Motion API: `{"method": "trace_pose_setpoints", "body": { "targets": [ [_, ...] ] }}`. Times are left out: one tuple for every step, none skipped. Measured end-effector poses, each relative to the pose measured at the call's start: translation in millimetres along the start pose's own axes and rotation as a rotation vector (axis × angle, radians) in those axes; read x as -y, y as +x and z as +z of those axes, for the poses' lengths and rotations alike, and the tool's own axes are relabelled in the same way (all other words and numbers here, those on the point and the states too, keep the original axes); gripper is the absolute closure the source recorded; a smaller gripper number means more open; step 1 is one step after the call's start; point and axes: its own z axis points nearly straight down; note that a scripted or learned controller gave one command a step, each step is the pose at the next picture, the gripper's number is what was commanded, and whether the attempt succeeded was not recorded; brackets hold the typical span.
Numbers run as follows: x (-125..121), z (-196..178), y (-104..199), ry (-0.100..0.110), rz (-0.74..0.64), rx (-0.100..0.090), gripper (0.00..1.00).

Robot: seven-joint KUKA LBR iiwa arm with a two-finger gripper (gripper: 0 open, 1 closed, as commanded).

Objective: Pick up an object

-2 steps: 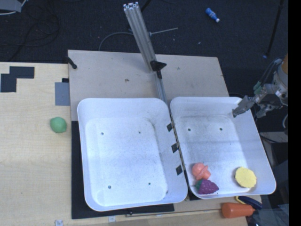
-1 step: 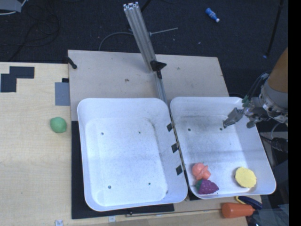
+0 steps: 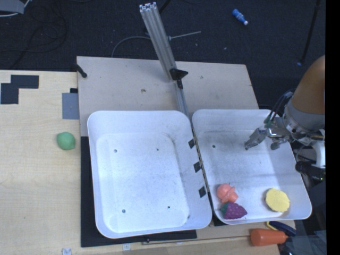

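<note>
The right bin (image 3: 234, 126) holds three small toys along its near edge: a pink-orange piece (image 3: 227, 192), a purple grape cluster (image 3: 234, 211) just below it, and a yellow round piece (image 3: 277, 200) toward the near right corner. My gripper (image 3: 263, 141) hangs over the right bin's far right part, well above the toys. Its two grey fingers are spread apart with nothing between them. The arm comes in from the right edge, orange band at the top right.
The left bin (image 3: 138, 174) lies beside the right one, split from it by a rim with black clips. A green ball (image 3: 66, 141) rests on the wooden bench at left. An orange object (image 3: 267, 237) lies in front of the right bin. A metal rail (image 3: 162, 41) slants at the back.
</note>
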Motion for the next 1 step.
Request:
{"method": "trace_pose_setpoints", "body": {
  "targets": [
    [-2.7,43.5,3.6,0.0,-0.001,0.0,0.0]
  ]
}}
